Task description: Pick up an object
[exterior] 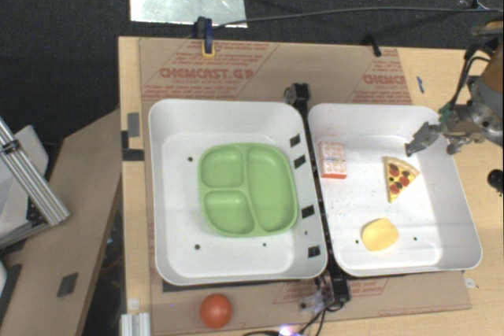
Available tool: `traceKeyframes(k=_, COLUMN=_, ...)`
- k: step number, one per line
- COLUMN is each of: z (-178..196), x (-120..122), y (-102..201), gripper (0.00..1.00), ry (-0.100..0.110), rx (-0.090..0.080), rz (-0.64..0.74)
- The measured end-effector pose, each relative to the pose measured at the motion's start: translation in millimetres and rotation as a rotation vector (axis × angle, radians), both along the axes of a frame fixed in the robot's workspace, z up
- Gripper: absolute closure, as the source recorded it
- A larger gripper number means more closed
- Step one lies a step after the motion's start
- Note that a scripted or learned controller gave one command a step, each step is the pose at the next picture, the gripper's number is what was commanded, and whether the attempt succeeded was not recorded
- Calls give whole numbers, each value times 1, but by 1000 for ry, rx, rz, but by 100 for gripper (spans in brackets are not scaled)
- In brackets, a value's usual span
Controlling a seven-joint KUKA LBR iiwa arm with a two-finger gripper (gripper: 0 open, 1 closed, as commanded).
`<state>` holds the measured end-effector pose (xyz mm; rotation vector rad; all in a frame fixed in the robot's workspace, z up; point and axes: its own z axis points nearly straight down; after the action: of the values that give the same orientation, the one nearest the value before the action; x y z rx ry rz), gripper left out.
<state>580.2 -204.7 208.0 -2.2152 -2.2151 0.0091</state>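
Observation:
My gripper (435,144) hangs over the right bin's (441,260) far right corner, open, with nothing between its fingers. A toy pizza slice (400,177) lies just below and left of it, apart from the fingers. Nearer the front of that bin sits a yellow rounded lump (379,234). A small red-and-white box (333,160) lies by the bin's left wall.
The left bin (169,248) holds a green divided plate (247,189). A red ball (215,310) rests on the bench in front of the bins. Black clips line the ridge between the two bins (307,185). The arm's wrist (482,110) enters from the right.

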Motion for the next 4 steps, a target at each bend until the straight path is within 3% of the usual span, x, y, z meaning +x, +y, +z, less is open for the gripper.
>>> traceKeyframes(k=1, z=7, x=3, y=1, gripper=0, ry=-12, rx=-3, rz=3)
traceKeyframes(k=2, z=-47, x=-5, y=6, gripper=0, ry=-9, rx=-2, rz=2)
traceKeyframes(k=3, z=-100, x=2, y=0, gripper=0, ry=-10, rx=-2, rz=2)
traceKeyframes(k=4, z=-121, x=5, y=-1, gripper=0, ry=-18, rx=-6, rz=2)
